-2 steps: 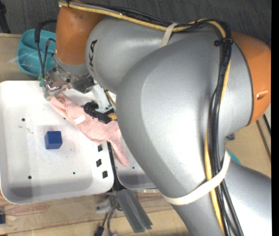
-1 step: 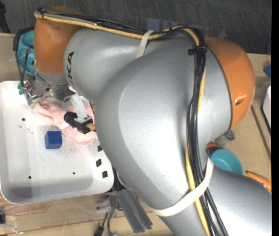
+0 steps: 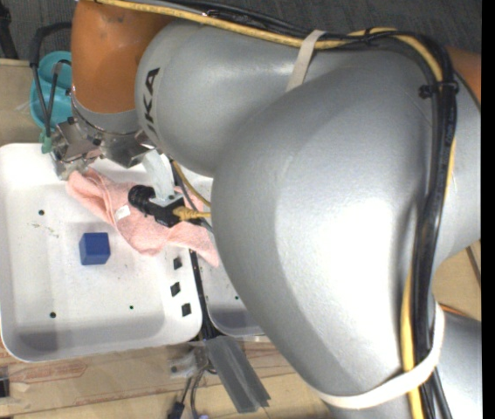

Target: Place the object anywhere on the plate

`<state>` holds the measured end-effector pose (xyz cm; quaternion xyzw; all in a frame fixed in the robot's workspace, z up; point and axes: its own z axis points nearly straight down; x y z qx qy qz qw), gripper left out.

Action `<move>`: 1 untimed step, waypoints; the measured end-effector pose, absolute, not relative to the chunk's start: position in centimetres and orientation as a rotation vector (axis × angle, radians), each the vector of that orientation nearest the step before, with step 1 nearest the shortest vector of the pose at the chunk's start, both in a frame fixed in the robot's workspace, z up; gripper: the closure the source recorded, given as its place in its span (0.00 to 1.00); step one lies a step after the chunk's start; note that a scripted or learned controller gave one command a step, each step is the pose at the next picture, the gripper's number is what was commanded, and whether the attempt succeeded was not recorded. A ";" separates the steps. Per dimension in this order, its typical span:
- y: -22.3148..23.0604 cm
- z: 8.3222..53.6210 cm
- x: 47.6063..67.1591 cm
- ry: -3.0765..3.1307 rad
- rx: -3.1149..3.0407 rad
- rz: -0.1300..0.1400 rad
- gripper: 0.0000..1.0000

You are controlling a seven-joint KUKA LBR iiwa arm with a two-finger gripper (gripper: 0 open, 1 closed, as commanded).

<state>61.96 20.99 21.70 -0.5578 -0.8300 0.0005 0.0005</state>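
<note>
A small blue cube (image 3: 95, 248) rests on the floor of the left white bin (image 3: 29, 321), left of centre. A crumpled pink cloth (image 3: 129, 215) lies across the bin's upper right part, stretching from the back left toward the divider. My gripper (image 3: 71, 151) is low over the bin's back left corner, right at the cloth's upper end and well above the cube in the picture. Whether it touches the cloth is hidden by the wrist. The orange band (image 3: 107, 51) sits directly above it.
The grey arm body (image 3: 317, 199) covers most of the right bin, leaving a sliver of rim (image 3: 230, 326) showing. A black cable fitting (image 3: 153, 202) hangs over the cloth. A teal object (image 3: 51, 81) stands behind the left bin. The wooden bench edge (image 3: 72, 369) runs in front.
</note>
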 end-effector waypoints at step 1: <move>19.1 17.3 65.6 -2.806 -1.413 0.000 1.00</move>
